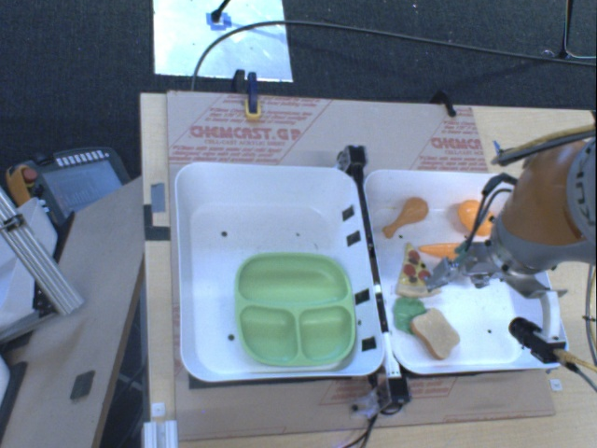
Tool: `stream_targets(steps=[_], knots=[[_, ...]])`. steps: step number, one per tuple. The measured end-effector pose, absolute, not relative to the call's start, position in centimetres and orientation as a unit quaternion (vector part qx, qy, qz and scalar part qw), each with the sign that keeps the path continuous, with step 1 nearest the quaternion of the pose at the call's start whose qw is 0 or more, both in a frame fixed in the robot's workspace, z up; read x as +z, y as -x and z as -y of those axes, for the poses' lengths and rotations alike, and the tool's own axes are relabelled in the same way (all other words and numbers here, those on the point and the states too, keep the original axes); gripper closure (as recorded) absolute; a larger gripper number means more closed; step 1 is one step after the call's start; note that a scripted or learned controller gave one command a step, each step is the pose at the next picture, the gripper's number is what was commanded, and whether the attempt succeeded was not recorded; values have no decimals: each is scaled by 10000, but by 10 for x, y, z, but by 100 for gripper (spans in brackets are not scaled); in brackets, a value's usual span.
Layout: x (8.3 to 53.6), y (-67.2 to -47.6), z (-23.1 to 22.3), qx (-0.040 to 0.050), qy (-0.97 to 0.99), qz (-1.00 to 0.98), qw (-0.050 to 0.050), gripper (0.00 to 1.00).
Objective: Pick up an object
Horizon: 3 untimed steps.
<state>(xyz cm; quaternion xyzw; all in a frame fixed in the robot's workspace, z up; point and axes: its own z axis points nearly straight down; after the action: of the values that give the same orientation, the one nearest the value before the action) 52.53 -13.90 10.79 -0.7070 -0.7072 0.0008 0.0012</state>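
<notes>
Bread slice lay below the claw, grip state unclear, poised at the pizza slice; closing on it seemed next.

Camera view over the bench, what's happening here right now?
A grey and orange robot arm reaches into the right bin, its gripper low beside the toy pizza slice. A toy drumstick, carrot, bread slice and green piece lie nearby. The left bin holds a green divided plate.

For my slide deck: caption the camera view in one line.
KUKA arm's gripper hovers by the pizza slice in the right bin; green tray in the left bin.
</notes>
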Motion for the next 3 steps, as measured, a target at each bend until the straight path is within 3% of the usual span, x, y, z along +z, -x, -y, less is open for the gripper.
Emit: stream_targets(steps=[1, 3], knots=[[121, -527, 139, -5, 7065, 7077, -10, 100], [236, -536, 134, -21, 7055, 7087, -34, 100]])
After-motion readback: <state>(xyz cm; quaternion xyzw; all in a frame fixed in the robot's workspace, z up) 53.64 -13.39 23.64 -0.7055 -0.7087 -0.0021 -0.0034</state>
